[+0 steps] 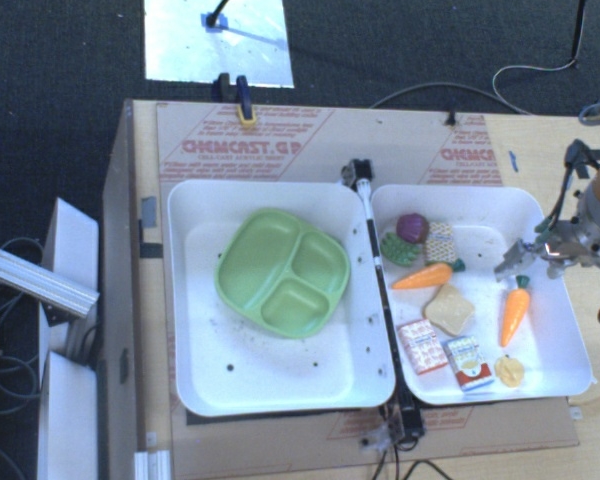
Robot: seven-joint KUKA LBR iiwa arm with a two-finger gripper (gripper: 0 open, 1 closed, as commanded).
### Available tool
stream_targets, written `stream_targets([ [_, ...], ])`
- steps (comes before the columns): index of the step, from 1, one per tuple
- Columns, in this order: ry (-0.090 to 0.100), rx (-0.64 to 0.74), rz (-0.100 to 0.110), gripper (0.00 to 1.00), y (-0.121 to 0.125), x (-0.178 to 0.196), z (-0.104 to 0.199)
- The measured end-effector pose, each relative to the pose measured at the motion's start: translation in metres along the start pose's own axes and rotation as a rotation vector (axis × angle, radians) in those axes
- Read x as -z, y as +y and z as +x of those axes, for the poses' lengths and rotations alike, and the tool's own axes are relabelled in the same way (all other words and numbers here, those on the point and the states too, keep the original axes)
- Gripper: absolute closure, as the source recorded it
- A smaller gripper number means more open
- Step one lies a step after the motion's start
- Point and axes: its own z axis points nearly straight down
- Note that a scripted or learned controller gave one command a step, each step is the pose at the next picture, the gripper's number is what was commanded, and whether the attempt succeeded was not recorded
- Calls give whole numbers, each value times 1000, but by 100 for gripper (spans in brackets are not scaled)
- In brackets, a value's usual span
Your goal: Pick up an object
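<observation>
1. Left bin, well away from my gripper across the divider: it holds a green sectioned plate, the biggest item on the bench and not my likely pick.
2. Right bin, the one I reach into. My gripper hangs over its far right part, near the rim.
3. My gripper itself: the metal fingers are small and blurred in this view, so I cannot tell how far apart they stand. I see nothing between them and do not claim a hold.
4. Upright carrot, just below my gripper, green top toward me, long axis running away from me toward the near rim. I judge this the nearest candidate; the coming move turns on dropping a little nearer the bin's front edge and closing across its narrow width.
5. Lying carrot, well off toward the divider, long axis roughly crosswise to the first.
6. Bread slice, between the two carrots, lower.
7. Red packet and blue-and-orange carton, side by side near the front rim.
8. Purple piece, far corner by the divider.
9. Yellow round piece, beyond the upright carrot's tip.
</observation>
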Motion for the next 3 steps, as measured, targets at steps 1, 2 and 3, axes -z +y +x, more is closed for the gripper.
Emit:
stream_targets([
  [1, -3, 1, -10, 0, 26, -105, -8],
  [2, 0, 2, -3, 0, 119, -109, 27],
  [3, 2, 3, -1, 0, 132, -109, 100],
])
